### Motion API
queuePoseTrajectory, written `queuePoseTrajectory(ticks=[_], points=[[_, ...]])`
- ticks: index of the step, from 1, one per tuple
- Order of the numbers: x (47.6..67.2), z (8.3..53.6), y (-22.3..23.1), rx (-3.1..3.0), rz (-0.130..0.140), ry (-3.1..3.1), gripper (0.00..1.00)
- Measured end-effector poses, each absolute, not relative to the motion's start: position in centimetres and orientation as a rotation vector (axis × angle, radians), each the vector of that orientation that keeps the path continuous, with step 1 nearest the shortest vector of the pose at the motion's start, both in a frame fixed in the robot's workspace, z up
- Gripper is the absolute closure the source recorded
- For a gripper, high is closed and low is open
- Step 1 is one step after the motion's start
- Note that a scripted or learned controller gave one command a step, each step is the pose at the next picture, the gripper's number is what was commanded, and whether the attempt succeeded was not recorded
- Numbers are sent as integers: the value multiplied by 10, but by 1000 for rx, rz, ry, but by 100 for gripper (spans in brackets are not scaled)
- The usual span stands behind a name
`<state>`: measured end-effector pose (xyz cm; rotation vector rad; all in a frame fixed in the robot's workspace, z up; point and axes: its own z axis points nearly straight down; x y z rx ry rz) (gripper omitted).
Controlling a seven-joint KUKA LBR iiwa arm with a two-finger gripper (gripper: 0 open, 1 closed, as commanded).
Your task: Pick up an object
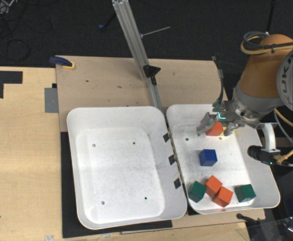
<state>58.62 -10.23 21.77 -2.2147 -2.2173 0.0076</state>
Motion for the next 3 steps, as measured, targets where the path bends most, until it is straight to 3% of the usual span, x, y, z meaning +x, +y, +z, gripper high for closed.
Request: queuePoseTrajectory(ticks=[1, 3], points=[[587, 220, -104, -2221, 3, -2217, 0], [581, 112, -98, -2217, 9, -2215, 0]])
